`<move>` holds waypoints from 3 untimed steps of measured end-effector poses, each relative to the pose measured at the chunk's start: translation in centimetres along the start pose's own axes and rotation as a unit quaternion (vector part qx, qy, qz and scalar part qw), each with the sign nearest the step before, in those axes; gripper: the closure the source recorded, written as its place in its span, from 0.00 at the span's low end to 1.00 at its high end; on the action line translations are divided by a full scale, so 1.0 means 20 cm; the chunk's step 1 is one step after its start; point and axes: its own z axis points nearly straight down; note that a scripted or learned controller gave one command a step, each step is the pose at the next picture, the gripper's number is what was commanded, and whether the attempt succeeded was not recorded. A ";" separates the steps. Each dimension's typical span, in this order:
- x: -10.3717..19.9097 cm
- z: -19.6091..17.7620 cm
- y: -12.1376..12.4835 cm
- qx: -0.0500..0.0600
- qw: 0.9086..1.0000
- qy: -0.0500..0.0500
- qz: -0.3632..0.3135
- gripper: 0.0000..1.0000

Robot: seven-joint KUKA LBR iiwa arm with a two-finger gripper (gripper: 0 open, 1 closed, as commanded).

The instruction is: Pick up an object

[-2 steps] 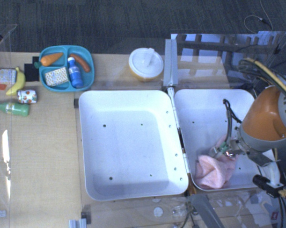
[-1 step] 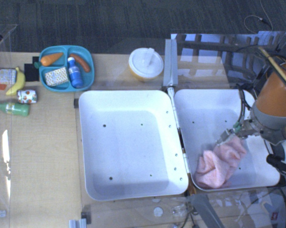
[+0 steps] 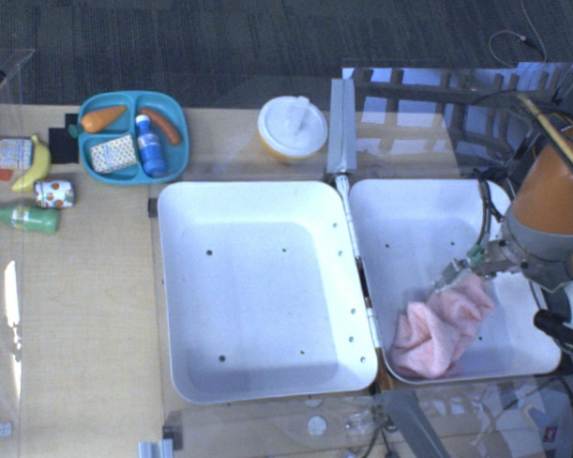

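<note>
A crumpled pink cloth (image 3: 438, 329) lies in the right bin (image 3: 408, 219), against its near wall. My gripper (image 3: 460, 270) reaches in from the right and sits low over the cloth's upper right edge, touching it or just above it. The grey wrist and the orange band (image 3: 551, 193) hang over the bin's right side and hide part of that wall.
The left bin (image 3: 255, 281) stands beside the right one, with a raised divider (image 3: 355, 258) between them. Behind the bins are a yellow lidded bowl (image 3: 293, 127) and a blue tray of toy food (image 3: 133, 137). Small toys (image 3: 30, 190) lie at far left.
</note>
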 end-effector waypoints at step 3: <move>-0.04 0.16 -0.16 -0.005 0.995 -0.003 -0.098 0.00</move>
